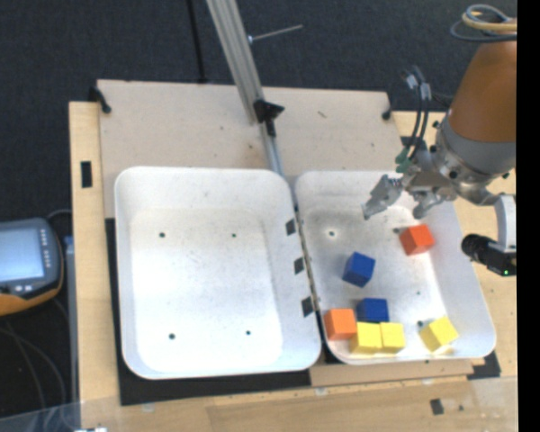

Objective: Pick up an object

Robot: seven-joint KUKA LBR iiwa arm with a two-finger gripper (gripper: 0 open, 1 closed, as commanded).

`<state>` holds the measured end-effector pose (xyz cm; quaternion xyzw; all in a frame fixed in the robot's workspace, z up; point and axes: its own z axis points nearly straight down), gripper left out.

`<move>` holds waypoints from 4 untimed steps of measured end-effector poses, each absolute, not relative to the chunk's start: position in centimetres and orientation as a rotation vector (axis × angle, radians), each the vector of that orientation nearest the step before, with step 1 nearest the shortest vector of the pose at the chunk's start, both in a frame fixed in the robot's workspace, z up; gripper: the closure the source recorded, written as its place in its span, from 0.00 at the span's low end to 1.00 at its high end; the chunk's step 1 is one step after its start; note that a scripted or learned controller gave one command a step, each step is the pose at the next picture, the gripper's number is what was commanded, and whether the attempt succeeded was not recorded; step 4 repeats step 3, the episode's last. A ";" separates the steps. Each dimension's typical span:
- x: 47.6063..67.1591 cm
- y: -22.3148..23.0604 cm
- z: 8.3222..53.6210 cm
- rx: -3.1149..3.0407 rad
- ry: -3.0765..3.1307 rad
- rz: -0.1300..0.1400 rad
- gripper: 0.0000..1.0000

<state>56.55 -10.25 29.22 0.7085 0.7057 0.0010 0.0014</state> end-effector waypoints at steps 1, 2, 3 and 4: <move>54.4 -15.7 21.7 2.230 2.217 -0.010 0.00; 53.6 -14.3 14.5 2.225 2.225 -0.007 0.00; 56.8 -11.9 17.6 2.212 2.224 0.005 0.00; 56.8 -11.9 17.6 2.212 2.224 0.005 0.00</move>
